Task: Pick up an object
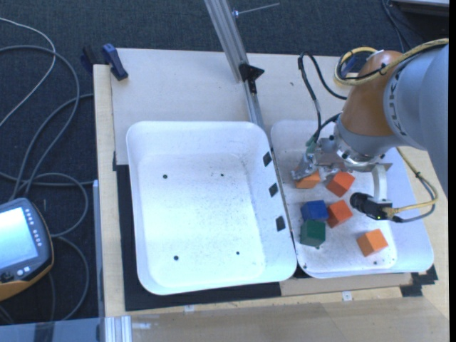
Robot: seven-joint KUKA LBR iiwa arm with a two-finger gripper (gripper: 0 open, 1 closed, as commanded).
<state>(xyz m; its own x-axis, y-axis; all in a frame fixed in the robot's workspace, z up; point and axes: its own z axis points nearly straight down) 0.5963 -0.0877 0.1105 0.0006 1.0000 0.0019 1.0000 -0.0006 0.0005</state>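
Tool (308,171) low in the right bin (420,251) over an orange block (308,182); grip state unclear

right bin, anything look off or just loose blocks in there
Nothing stands out. The right bin holds loose blocks at mixed angles: four orange, one blue, one green. None is spilled over the rim or visibly damaged.

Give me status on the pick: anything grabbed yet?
Done: the arm is over the right bin, with the gripper lowered at an orange block near the bin's left side. In hand: nothing visibly. That block sits on the bin floor, like the blue block and green block. Left: grip and lift one.
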